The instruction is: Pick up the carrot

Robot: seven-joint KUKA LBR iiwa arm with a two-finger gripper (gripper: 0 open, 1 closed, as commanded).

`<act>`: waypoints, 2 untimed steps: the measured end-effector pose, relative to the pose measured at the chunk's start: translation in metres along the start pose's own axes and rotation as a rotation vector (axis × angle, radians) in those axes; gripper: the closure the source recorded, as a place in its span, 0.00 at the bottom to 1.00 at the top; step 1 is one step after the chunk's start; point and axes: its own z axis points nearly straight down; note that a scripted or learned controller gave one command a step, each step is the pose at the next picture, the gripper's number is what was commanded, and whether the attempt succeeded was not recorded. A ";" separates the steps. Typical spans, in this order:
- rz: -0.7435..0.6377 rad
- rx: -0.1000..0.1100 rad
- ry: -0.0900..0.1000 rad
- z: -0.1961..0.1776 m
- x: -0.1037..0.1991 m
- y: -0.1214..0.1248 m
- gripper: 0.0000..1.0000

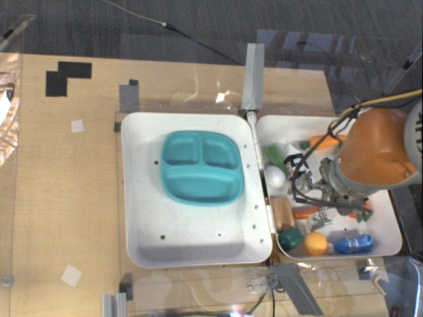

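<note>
1. Nearest the camera, along the front wall of the right bin (pixel 396 243), lie a dark green ball (pixel 289 238), an orange ball (pixel 316 244) and a blue toy (pixel 353 244), side by side; they appear to be loose clutter and not part of the task.
2. Carrot (pixel 325 140): an orange piece lies at the back of the right bin, partly hidden by the arm's orange band (pixel 375 147). A second orange-red sliver (pixel 305 212) lies under the claw; which of the two is the carrot cannot be told with certainty.
3. Claw (pixel 322 203): it hangs low over the middle of the right bin, amid cables and metal parts. How far it is open cannot be told, and nothing is seen held in it.
4. Left bin (pixel 142 197): it carries a teal divided plate (pixel 201 167), well apart from the claw.
5. Worktop (pixel 59 197): it bears both bins side by side, so that the arm can reach either one.
</note>
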 end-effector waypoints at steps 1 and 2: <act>-0.026 -0.010 0.026 -0.053 -0.039 -0.058 0.00; -0.106 -0.014 0.031 0.019 -0.039 -0.113 0.00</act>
